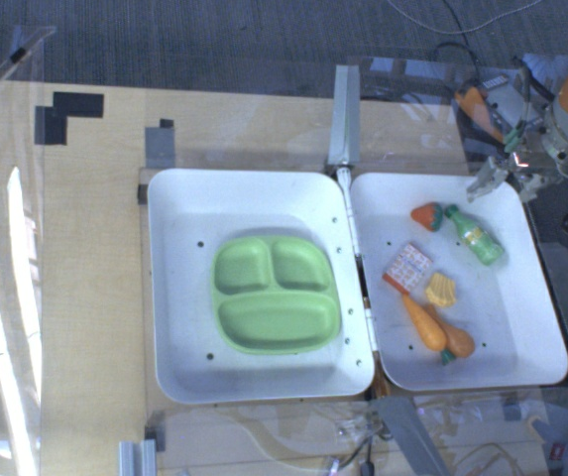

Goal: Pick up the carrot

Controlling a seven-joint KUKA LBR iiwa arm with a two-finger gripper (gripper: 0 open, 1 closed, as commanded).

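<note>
The carrot, long and orange, lies at a slant in the front part of the right bin. A rounder orange piece with a small green stem touches its lower end. My gripper hangs over the far right corner of that bin, well behind the carrot and apart from it. It sits just above and to the right of a green bottle. Nothing shows in the gripper.
Beside the bottle's cap lies a small orange-red piece. A pink checkered packet and a yellow piece sit just behind the carrot. The left bin holds a green divided plate. A metal post stands between the bins.
</note>
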